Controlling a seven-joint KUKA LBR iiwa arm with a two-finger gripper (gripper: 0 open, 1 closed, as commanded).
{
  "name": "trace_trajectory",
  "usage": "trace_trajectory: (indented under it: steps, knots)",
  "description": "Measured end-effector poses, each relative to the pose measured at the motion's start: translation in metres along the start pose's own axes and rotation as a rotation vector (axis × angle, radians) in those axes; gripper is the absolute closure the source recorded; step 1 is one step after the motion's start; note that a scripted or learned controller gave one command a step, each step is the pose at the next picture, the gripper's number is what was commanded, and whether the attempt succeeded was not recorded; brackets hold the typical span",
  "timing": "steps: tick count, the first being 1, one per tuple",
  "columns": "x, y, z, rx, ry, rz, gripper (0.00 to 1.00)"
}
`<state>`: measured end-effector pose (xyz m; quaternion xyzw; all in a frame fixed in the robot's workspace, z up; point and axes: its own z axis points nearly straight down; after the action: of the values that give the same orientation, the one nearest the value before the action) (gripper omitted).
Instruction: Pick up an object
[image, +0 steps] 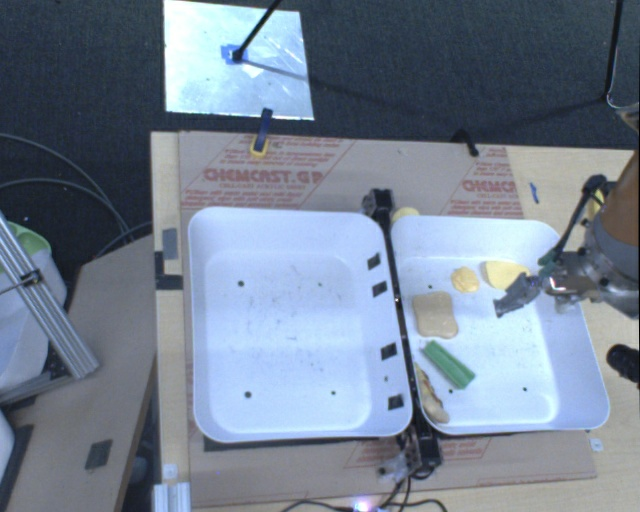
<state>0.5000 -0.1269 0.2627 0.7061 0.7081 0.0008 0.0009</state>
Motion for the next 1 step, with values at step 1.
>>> trace_trajectory:
  steps: [1]
  knots:
    - [0.0138,0.0068,0.1802,0.007,0.004,0.003,0.00]
